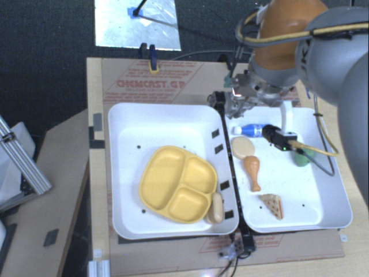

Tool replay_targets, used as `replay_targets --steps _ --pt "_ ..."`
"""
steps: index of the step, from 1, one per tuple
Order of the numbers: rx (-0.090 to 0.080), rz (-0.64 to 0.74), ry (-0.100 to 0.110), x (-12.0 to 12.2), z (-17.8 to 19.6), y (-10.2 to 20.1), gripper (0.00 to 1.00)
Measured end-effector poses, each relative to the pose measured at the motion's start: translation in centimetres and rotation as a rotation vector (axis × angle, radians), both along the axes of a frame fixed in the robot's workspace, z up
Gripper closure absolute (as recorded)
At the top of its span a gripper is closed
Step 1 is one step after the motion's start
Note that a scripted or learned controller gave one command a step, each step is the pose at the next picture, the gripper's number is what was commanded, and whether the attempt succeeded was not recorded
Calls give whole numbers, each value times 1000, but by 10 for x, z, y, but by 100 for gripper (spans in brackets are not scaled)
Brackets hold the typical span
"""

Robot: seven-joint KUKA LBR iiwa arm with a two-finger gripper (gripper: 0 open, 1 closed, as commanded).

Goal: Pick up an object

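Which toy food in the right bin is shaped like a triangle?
The pizza slice, lying nearest the front edge of the right bin. The drumstick is long, and the cookie is round.

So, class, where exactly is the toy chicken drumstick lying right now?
In the camera view, the chicken drumstick lies in the right bin, near its left wall, just below the round cookie and above the pizza slice.

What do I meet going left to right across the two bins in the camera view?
Yellow divided plate → bread roll at its right edge → drumstick → pizza slice → green object. The blue-capped bottle and the round cracker overlap the drumstick's span, so I leave them out.
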State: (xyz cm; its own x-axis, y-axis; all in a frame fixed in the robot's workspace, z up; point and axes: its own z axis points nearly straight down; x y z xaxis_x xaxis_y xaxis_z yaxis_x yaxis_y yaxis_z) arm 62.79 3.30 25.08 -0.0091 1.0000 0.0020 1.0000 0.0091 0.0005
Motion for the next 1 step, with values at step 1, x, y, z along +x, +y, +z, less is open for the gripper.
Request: replay_targets --steps 1 --pt "0 0 3 -26 -18 49 100"
